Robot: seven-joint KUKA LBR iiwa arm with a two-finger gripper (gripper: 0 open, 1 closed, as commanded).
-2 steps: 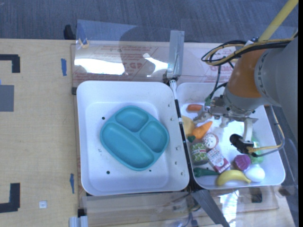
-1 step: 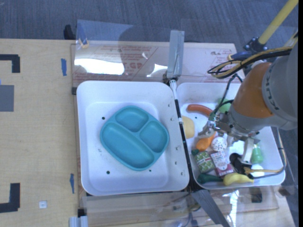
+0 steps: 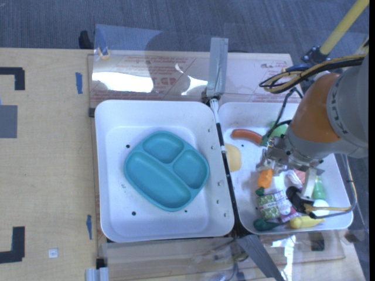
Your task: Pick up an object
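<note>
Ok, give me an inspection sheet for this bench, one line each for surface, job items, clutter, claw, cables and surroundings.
Surface: wooden bench bearing a left bin and a right bin, side by side.
Job items: orange sausage-shaped toy, pale yellow item and a pile of small toys, all in the right bin.
Clutter: teal divided plate lying in the left bin.
Claw: claw low over the pile in the right bin; finger state cannot be told, nothing visibly held.
Cables: black and yellow cables looping behind the arm.
Surroundings: clear plastic sheet behind the bins, blue tape marks on the bench, grey-blue floor.
</note>
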